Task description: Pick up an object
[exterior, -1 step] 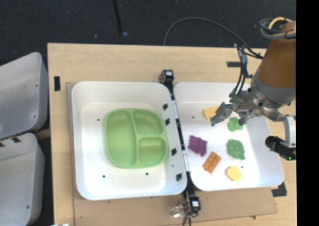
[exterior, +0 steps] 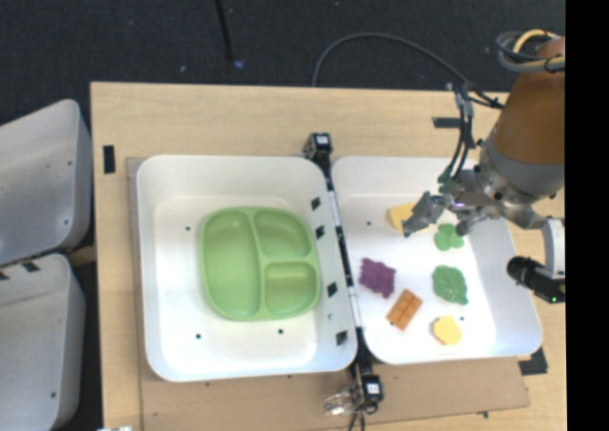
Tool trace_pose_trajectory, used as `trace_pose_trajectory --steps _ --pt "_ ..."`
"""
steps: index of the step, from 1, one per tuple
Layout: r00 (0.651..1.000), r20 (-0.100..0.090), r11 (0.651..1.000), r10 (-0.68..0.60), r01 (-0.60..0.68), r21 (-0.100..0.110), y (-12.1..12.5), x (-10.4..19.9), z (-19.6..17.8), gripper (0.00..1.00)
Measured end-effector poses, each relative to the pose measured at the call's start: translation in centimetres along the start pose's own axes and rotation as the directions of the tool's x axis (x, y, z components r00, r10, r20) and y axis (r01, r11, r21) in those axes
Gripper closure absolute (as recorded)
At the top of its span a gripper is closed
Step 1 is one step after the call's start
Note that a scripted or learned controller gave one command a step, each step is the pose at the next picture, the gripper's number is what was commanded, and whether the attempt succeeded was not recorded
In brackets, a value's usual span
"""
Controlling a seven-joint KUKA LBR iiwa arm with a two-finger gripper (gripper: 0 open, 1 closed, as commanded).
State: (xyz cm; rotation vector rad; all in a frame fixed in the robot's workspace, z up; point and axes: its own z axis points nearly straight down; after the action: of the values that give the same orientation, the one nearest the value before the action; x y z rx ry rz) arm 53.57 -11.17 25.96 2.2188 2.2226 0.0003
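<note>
the gripper hangs open and empty over the right bin, one finger by the yellow piece, the other by the small green piece. it should centre on one piece before descending and closing.

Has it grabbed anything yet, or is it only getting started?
Nothing looks picked up yet. The gripper hovers over the right bin, fingers spread between a yellow piece and a small green piece, holding neither. All six toys lie in that bin, so the grasp and lift remain.
</note>
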Motion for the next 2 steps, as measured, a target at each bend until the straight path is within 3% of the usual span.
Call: trace_pose_trajectory --steps 2 --pt "1.0 0.0 1.0 0.003 -0.003 0.003 0.4 -0.4 10.3 0.0"
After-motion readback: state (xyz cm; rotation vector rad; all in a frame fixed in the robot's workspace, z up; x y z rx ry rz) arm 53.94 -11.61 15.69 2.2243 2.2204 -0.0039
